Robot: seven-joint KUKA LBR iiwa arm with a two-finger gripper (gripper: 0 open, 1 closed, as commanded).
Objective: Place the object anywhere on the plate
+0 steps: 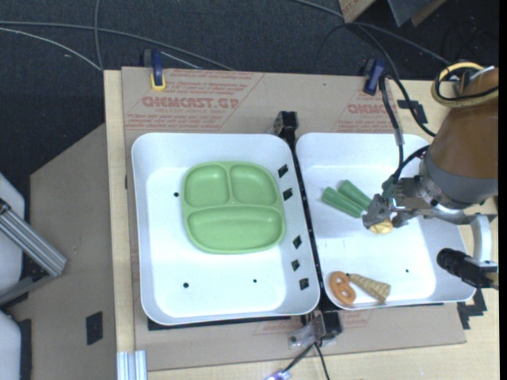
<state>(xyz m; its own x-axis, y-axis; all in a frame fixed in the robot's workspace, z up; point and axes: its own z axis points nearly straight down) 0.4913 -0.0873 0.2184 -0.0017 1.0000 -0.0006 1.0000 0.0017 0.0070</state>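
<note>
Arm: I am watching the grey arm point(467, 149) reaching in from the right, over the right bin point(412, 287).
Jaws: the gripper point(381, 218) is hovering low in the right bin, and a small pale yellow piece point(383, 228) is showing at its tip; I am reading it as pinched between the fingers, narrowly closed on it.
Task object: I am taking the yellow piece as the thing to move, since the jaws are on it; it is sitting just right of the green pods point(345, 199).
Plate: the green divided plate point(233, 207) is lying flat in the left bin point(150, 236), well apart from the gripper, so the carry across the divider is not yet done.
Bystanders: an orange ring point(342, 288) and a cone point(372, 286) are lying together near the right bin's front edge.
Hard to make out: the wrist is covering most of the fingers, so I am judging the grip insecure until it lifts.
Worktop: clamps are pinning the brown board point(198, 93).
</note>
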